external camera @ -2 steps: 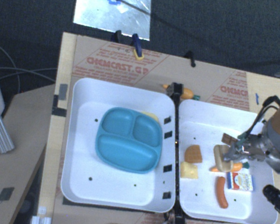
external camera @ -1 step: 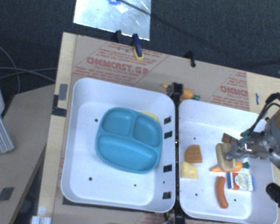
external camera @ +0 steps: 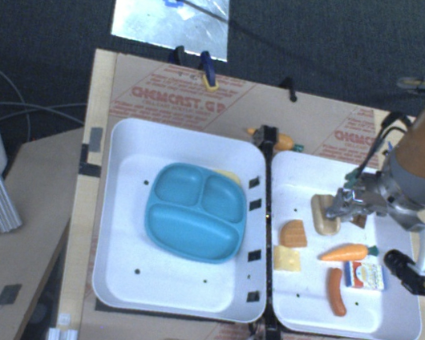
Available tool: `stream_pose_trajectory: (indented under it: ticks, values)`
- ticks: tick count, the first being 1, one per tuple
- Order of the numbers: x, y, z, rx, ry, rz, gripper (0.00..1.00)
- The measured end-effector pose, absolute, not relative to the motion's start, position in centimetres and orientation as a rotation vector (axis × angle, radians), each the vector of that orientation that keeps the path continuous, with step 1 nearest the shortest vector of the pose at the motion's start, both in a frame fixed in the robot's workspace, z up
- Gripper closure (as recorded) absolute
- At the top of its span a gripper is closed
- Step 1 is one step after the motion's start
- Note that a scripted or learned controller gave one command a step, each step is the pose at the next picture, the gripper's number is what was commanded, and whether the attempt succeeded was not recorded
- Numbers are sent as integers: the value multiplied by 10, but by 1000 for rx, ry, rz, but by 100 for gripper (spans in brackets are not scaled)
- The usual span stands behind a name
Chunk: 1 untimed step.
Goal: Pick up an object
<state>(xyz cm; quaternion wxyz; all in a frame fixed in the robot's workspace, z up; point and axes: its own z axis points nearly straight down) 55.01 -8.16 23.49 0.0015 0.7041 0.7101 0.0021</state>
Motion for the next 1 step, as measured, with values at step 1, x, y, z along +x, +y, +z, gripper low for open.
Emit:
stream_pose_trajectory:
  ticks: [1]
  values:
    - [584, -41, 218, 2210, 2230, 4, 100]
